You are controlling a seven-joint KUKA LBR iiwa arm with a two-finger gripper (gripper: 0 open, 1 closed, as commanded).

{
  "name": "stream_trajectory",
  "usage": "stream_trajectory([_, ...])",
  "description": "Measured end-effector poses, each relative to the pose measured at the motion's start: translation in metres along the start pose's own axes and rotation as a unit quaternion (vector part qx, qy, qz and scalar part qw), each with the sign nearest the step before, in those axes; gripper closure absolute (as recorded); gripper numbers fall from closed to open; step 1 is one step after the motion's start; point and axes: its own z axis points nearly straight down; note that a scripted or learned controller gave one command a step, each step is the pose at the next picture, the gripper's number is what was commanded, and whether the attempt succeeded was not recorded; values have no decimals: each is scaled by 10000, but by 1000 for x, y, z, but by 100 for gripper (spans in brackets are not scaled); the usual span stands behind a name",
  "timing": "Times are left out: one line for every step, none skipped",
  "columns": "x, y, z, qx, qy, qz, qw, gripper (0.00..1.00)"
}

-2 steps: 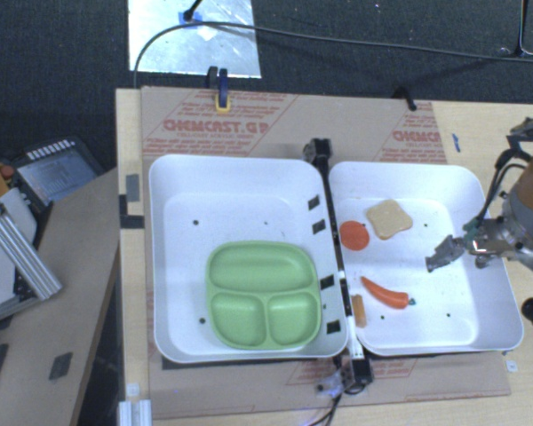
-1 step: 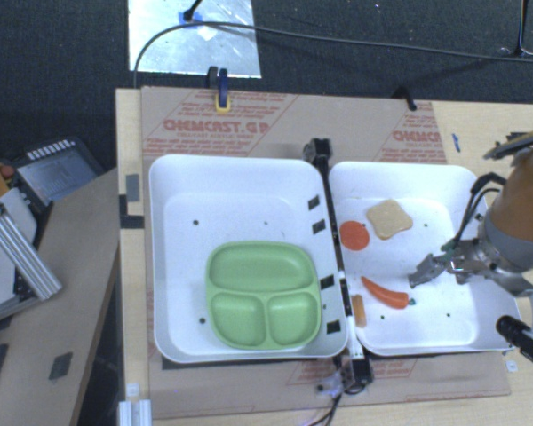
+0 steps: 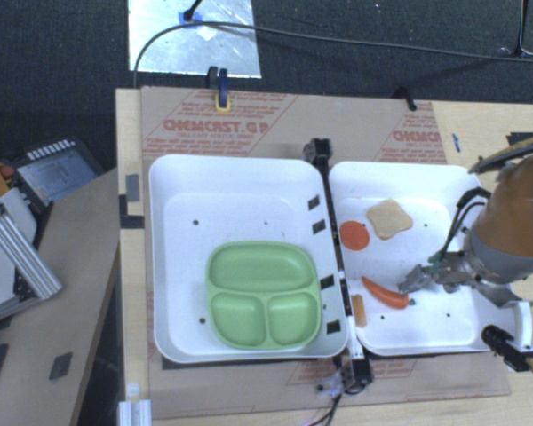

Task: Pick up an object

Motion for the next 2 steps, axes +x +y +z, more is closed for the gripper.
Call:
stream_trajectory([-1,2,-12,-27,-11,-4,10000,100])
stream_trajectory([3,13,-69,-48,-19,-20,10000,100])
